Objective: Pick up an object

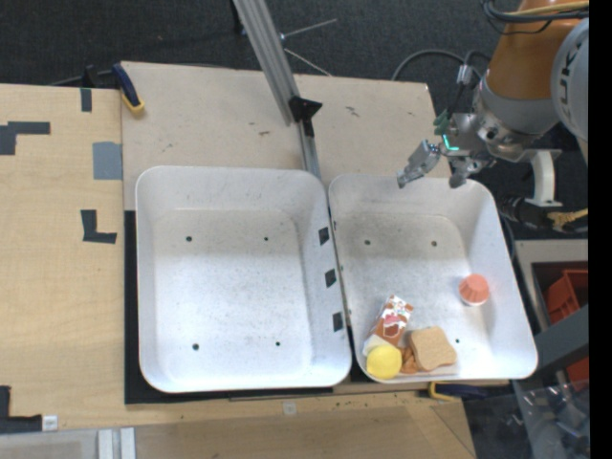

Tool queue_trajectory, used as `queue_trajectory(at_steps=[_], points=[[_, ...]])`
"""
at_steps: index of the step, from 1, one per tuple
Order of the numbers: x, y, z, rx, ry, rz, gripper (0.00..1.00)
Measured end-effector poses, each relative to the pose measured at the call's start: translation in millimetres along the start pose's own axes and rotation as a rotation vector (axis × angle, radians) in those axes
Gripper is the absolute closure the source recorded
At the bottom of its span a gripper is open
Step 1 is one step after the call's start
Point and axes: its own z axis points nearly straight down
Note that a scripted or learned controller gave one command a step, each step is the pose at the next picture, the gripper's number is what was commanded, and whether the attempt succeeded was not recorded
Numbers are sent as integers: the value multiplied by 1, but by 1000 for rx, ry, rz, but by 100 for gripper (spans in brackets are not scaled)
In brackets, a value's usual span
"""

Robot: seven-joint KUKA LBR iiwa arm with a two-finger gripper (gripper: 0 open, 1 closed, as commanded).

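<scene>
My gripper (435, 169) hangs above the far rim of the right bin (497, 220), its two fingers spread open with nothing between them. Near the front of that bin lie a yellow ball (383, 361), a tan bread-like slice (432, 348) and a small red-and-white packet (393, 317), packed close together. A small pink-orange cup-like object (474, 290) sits alone toward the bin's right wall. The gripper is well behind all of these, high over the back edge.
The left bin (153, 256) lies beside the right one, sharing a middle rim with black clips. A slanted metal pole (273, 55) rises behind the bins. Cables run at the back right, and a yellow-handled clamp (128, 90) lies at the far left.
</scene>
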Motion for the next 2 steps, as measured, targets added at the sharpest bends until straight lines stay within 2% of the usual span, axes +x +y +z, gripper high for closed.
queue_trajectory(at_steps=[2], points=[[3,-13,115,6,0,1,0]])
